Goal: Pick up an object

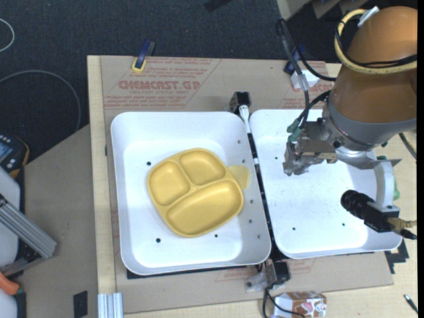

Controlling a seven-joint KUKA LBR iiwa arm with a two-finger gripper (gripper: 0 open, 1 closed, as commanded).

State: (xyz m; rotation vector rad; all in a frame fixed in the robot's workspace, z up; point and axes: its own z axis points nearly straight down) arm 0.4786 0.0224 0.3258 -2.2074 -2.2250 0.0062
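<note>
**Gripper over right bin, plate sat in left bin**

Only pickable object was the yellow divided plate, lying flat in the left bin, slightly rotated, three compartments up. The gripper hung over the right bin, near its inner wall, well apart from the plate.

To do this well, my read: cross the divider between bins, then come down on the plate's rim or an inner ridge, not the flat middle. It's shallow and smooth, so a flat-on pinch would likely slip. The rim edge nearest the divider looked the shortest reach.

Gripper state: couldn't tell how far apart it stood; the arm's bulk hid it. Nothing seen in its grasp.
</note>
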